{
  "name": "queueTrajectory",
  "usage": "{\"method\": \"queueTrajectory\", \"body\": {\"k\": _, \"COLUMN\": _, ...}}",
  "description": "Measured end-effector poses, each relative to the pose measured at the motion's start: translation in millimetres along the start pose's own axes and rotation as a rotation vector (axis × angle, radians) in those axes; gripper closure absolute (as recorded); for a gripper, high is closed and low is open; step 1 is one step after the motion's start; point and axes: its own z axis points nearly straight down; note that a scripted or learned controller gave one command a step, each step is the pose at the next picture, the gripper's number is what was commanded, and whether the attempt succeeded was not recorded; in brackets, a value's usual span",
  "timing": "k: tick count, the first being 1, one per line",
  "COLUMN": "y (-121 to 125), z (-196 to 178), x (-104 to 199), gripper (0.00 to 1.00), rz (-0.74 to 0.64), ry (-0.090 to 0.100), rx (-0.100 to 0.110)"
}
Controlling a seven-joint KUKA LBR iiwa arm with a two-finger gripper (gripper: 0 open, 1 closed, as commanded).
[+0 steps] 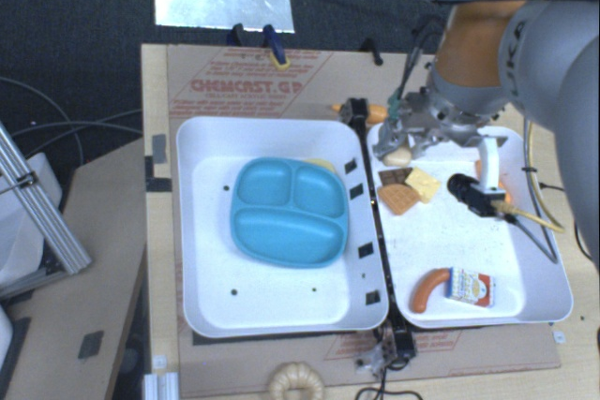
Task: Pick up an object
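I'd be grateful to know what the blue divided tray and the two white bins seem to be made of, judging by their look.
The blue tray looks like moulded plastic with a matte finish: uniform colour, soft rounded compartment edges. The left bin and right bin seem thin formed plastic, smooth and slightly glossy, with rounded corners; the material cannot be confirmed from here.

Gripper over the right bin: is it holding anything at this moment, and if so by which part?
Cannot be told. The gripper is low over a pale food piece in the right bin, but no grasp is visible.
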Motion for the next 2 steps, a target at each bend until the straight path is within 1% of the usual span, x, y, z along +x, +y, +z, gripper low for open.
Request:
{"method": "queueTrajectory", "body": {"k": 1, "y": 47, "z": -7, "x": 33, "gripper": 1.00, "rz": 0.001, "ry": 0.000, "rx": 0.000}}
{"method": "queueTrajectory", "body": {"k": 2, "y": 45, "z": 14, "x": 33, "gripper": 1.00, "rz": 0.003, "ry": -0.002, "rx": 0.006}}
